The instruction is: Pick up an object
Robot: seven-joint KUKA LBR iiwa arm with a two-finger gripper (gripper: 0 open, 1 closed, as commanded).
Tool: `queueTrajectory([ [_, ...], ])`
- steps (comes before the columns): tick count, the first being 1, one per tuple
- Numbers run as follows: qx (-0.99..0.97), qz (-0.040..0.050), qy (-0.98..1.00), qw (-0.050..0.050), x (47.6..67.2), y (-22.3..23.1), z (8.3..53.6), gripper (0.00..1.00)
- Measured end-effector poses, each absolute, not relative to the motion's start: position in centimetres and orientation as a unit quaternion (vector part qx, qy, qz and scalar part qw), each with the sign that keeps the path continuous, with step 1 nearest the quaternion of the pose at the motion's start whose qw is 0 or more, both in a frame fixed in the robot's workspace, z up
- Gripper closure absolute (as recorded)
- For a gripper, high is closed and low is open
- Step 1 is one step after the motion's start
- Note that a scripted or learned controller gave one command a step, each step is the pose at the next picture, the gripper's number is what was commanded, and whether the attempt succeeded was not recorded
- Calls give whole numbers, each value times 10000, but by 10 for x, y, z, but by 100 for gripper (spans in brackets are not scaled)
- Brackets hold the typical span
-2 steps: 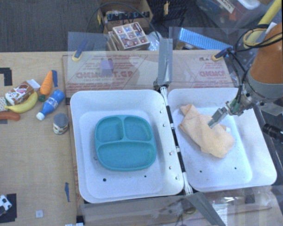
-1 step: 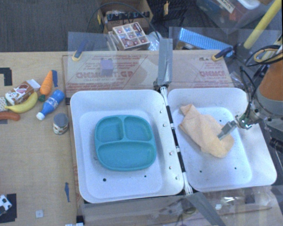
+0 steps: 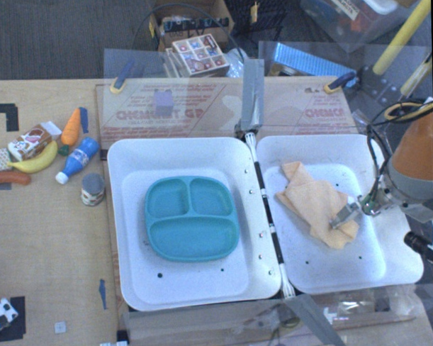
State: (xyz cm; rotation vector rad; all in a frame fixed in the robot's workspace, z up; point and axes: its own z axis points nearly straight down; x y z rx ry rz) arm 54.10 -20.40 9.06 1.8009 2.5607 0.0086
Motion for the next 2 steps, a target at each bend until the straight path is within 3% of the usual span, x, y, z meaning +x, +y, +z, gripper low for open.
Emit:
queueTrajectory([
  [2, 5399, 24, 8417, 67, 483, -137, 91, 0],
])
